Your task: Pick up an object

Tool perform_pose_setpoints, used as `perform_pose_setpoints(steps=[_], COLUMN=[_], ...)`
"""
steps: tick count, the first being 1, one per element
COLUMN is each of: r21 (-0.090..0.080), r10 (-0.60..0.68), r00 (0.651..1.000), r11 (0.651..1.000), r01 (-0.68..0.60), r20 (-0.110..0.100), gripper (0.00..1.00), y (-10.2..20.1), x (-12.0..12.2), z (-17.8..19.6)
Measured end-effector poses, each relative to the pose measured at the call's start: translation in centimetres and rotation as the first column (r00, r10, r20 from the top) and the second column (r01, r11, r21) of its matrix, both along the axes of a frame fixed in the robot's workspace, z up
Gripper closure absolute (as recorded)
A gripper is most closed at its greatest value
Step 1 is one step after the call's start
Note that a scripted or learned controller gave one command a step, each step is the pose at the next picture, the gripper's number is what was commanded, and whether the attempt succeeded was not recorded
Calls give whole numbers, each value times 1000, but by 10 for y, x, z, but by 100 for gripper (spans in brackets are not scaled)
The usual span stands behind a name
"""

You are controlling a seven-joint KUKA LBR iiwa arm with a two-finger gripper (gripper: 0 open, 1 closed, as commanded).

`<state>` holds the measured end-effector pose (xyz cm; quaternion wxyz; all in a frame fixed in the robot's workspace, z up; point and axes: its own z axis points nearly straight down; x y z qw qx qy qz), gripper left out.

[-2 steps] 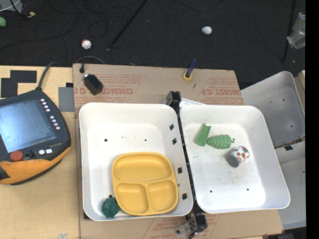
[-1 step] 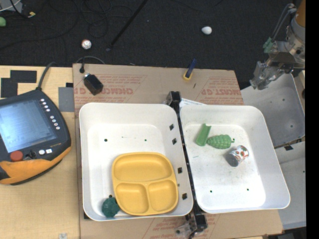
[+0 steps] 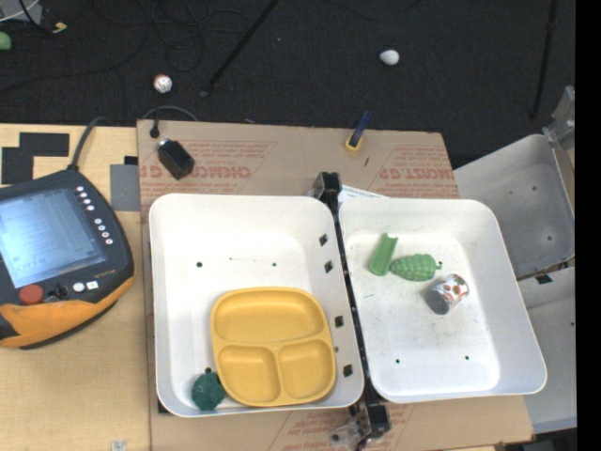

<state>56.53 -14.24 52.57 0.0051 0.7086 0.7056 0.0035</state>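
Two white bins side by side, mid-frame. In the left bin (image 3: 235, 242), a yellow divided tray (image 3: 272, 346) fills the lower half, its bottom edge close to the bin's front wall, and a dark green lump (image 3: 208, 390) is tucked into the lower-left corner, touching the tray's corner. The upper half of that bin is open floor. In the right bin (image 3: 470, 365), three things cluster in the upper middle: a green block (image 3: 383, 254), a knobbly green piece (image 3: 414, 268) just beside it, and a silver can (image 3: 448, 293) lower right of them. Plenty of open floor below them. A teach pendant (image 3: 56, 252) sits at far left. Jaw state: cannot tell.
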Motion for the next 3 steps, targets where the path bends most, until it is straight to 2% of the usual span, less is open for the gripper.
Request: perform_pose_setpoints(steps=[1,2,3], r21=[4,-3,8], r10=[-1,8,1], r00=[1000,1000,1000], r11=[1000,1000,1000], r01=[1,-8,-1], r20=[-25,3,-28], gripper=[100,100,100], y=[-74,-69,-67], x=[30,66,74], z=[-140,21,-140])
